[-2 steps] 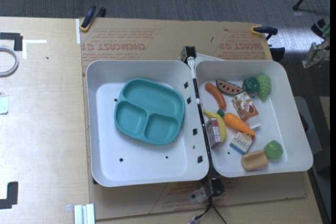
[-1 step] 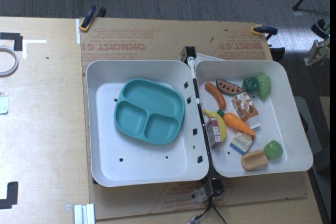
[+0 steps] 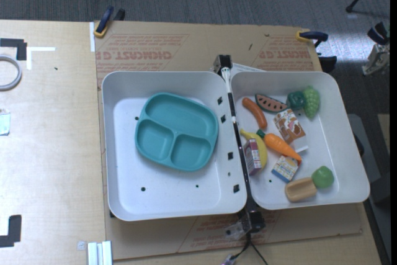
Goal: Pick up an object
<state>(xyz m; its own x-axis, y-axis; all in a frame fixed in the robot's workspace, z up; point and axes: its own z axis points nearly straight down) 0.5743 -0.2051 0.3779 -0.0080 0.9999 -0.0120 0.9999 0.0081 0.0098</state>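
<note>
Left bin [image 3: 118,152]: a shallow white bin on the left side of the tabletop [image 3: 49,164], touching the other bin along their shared middle edge.
Teal plate [image 3: 177,133]: a three-compartment plate lying flat near the centre of the left bin, slightly turned.
Right bin [image 3: 344,133]: a white bin holding a scatter of toy foods.
Back of right bin: a red sausage [image 3: 253,112] lies at a slant near the middle edge, with a watermelon slice [image 3: 271,102] just beside it and a green leafy vegetable [image 3: 305,100] further right.
Middle of right bin: a small red-and-white carton [image 3: 289,125], an orange carrot [image 3: 282,146] below it, and a yellow banana [image 3: 255,141] beside a purplish packet [image 3: 252,155] against the middle edge.
Front of right bin: a small yellow-and-blue box [image 3: 285,168], a tan bread roll [image 3: 300,189] and a green apple [image 3: 322,177] close together, the roll and the apple touching.
Under the bins: a cardboard sheet [image 3: 155,46] with red print, clamped at its far corners.
Hand [image 3: 378,51]: at the right edge, well apart from the bins and the foods; too small and cut off to tell whether it is wide or narrow.
</note>
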